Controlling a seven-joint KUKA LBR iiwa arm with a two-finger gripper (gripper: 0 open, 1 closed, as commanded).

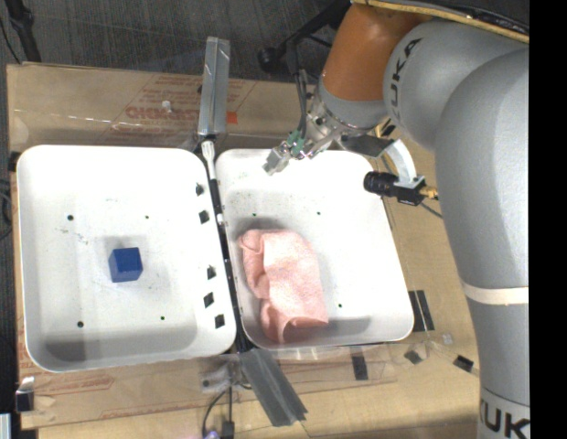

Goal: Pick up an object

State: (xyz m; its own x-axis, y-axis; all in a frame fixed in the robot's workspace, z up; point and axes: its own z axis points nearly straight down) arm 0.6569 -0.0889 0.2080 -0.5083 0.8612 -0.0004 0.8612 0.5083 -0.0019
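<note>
Grey and bulky, the KUKA arm's big lower body (489, 199) fills the near right side, closest to the lens. Now sweeping from the left: the left shallow white bin (46, 337) carries a small blue cube (125, 264), sitting alone toward its middle-left floor. Across the divider, the right shallow white bin (379, 245) has a crumpled pink cloth (283, 283) lying against its near-left corner, close to the wall. Up at that bin's far rim, the gripper (282, 158) hovers beneath the orange wrist band (366, 53), well apart from both things and holding nothing. How wide it stands, I cannot tell from this angle. Either item could be the pick; the cloth looks nearer. Risks from here, as I judge them: a descent on the cloth beside the wall could clip the bin's edge, or pinch only a loose fold that slips out on the lift.
</note>
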